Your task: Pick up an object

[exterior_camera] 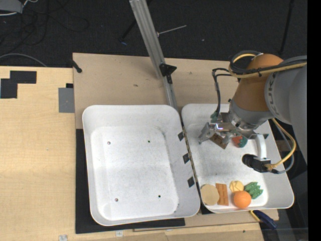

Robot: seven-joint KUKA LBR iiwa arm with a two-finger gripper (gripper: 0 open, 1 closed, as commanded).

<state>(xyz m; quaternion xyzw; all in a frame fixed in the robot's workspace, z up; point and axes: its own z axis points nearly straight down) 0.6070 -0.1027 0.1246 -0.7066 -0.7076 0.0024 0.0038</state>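
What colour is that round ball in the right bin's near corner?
Orange, shown in the camera view.

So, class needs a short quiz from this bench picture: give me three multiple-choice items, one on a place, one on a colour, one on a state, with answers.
1. Where does the cluster of small toy foods lie?
A. near corner of the right bin
B. middle of the left bin
C. on the wooden bench top

2. What colour is the round fruit in that cluster?
A. blue
B. orange
C. purple

3. Where is the arm's hand placed?
A. above the left bin
B. off the bench, over the floor
C. low over the right bin, beside a dark brown item

Answers: 1 A, the pieces sit together at the near edge of the right bin. 2 B, it is plainly orange. 3 C, the hand is inside the right bin's outline with the dark brown item at its tip.
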